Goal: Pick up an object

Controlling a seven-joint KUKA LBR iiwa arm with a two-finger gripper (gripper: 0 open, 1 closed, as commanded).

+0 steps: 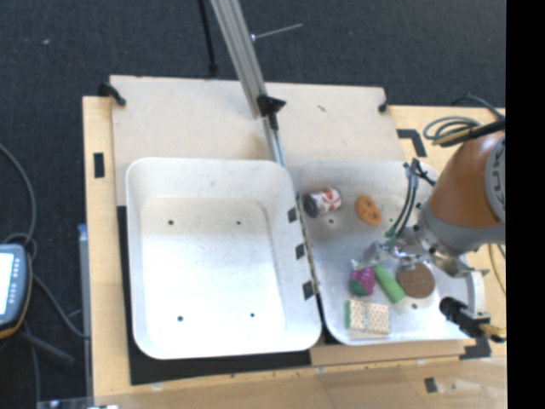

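The right bin (341,181) holds several small objects. A red and white can (323,201) lies near its far left. An orange lump (368,210) sits to the right of the can. A magenta piece (364,280), a green cylinder (390,285) and a brown disc (415,280) cluster in the middle. A pale dotted block (368,317) lies by the near rim. My gripper (390,251) reaches down from the orange-banded wrist (464,186), just above the green cylinder and magenta piece.
The left bin (209,258) lies beside the right one. A slanted metal rail (243,54) runs from the top down to the gap between the bins. Cables (447,129) lie at the far right. A handheld screen (10,284) sits off the bench's left edge.
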